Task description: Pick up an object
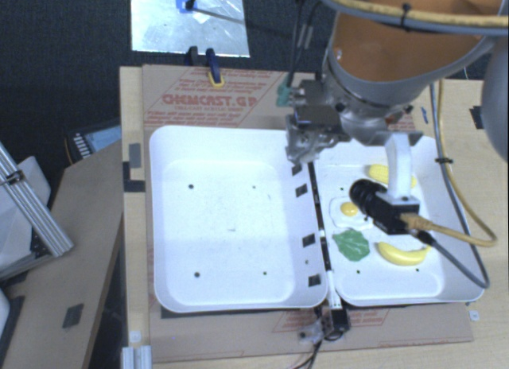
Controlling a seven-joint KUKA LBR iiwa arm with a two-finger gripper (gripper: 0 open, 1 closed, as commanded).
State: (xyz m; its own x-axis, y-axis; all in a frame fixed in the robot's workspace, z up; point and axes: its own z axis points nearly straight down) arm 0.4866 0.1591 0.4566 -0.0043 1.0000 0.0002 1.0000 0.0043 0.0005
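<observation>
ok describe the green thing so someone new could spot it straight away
Look in the right-hand white bin, near the divider between the two bins. The green piece lies flat below the fried egg and left of a yellow banana; it is the only green item there.

A dark floor is seen at nine to twelve o'clock. At twelve o'clock a shiny silver sheet is laid on it. A light wooden bench is covered by brown printed cardboard. At nine o'clock an aluminium rail is set at a slant, and beside it a tan board is placed.
</observation>
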